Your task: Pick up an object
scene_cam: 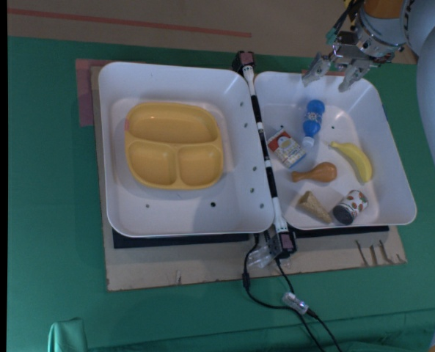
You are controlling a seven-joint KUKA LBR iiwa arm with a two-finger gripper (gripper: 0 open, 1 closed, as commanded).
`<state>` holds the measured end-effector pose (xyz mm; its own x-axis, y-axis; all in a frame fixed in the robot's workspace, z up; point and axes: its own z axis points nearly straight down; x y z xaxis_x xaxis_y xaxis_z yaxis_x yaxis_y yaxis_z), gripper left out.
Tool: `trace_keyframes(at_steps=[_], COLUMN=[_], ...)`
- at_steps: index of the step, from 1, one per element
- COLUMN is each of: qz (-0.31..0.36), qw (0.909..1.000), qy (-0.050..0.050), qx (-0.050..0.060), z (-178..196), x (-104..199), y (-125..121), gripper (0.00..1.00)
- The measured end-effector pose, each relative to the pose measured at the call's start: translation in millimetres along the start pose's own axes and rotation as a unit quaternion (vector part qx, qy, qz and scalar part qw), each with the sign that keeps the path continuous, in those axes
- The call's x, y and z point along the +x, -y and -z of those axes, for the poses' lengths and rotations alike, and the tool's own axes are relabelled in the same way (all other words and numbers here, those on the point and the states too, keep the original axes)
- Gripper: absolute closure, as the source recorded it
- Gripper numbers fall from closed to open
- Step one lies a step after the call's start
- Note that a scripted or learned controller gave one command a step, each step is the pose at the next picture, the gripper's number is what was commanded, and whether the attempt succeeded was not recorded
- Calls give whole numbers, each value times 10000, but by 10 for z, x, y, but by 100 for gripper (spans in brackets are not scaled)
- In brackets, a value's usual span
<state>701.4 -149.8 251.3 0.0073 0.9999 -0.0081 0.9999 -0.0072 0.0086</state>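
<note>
Gripper (329,75): jaws apart, nothing btwn them; we see it at far rim of the right bin (393,169), above the back edge. Grey arm w/ orange band comes in from upper right.

Nearest item below: blue bottle (312,119), knobbly plastic, white cap end toward us. Left of it a small carton (285,148), flat-sided, red/white. We log a banana (353,160), curved, smooth yellow, toward right wall. Drumstick (315,172) mid-bin, glossy brown. Front: wedge-shaped cone (314,206) just beside a can (350,207) lying tilted.

Items well apart; open floor along the right wall and back left corner.

Left bin (173,213): yellow divided tray (174,144), rounded corners, three wells; bare white margin all round it.
</note>
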Motion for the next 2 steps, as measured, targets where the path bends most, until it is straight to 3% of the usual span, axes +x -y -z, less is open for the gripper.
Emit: trace_keyframes(at_steps=[1, 2], qz=[0, -29], qw=[10000, 9999], qy=[3, 42], qx=[-21, -105], z=[-647, -457], x=[-150, -188], y=[298, 265], gripper=[0, 100])
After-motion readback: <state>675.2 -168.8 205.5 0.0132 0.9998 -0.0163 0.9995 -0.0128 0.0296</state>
